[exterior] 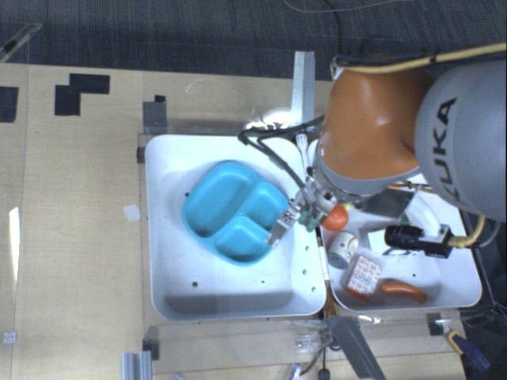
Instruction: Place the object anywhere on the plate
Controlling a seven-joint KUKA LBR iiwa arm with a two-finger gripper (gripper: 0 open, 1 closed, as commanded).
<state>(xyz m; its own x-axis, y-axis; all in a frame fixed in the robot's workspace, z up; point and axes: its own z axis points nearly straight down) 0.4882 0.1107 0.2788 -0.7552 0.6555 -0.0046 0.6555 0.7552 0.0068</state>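
A blue plate [230, 210] with several compartments lies tilted in the left bin [222, 295]. My gripper [285, 224] hangs over the plate's right edge, near the wall between the two bins. Nothing shows clearly in its grasp. The grey arm with its orange band covers much of the right bin [467, 287]. Just right of the gripper, a small red-orange object [338, 217] lies in the right bin.
The right bin also holds a white can [342, 248], a small patterned box [364, 275] and an orange elongated item [401, 291]. The arm hides the back of that bin. White floor of the left bin shows in front of the plate.
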